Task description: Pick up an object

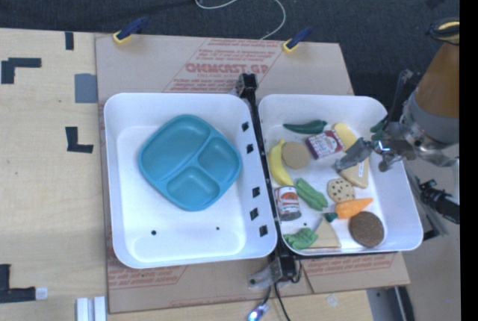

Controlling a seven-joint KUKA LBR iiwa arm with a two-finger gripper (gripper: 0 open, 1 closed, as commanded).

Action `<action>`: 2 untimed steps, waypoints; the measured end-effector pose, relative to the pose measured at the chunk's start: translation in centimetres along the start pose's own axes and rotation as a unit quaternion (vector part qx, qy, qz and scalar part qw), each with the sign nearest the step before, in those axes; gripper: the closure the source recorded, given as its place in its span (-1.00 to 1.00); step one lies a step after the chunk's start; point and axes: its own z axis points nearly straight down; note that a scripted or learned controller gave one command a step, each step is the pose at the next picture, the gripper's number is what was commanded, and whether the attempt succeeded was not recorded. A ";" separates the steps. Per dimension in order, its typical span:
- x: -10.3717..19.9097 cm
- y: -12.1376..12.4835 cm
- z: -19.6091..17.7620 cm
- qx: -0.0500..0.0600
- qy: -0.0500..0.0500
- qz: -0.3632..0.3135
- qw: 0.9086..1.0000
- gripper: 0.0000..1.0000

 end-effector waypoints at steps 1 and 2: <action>6.1 -2.5 -7.3 -0.004 0.000 -0.003 1.000 -1.00; 5.8 -2.5 -7.9 0.000 0.000 -0.001 1.000 1.00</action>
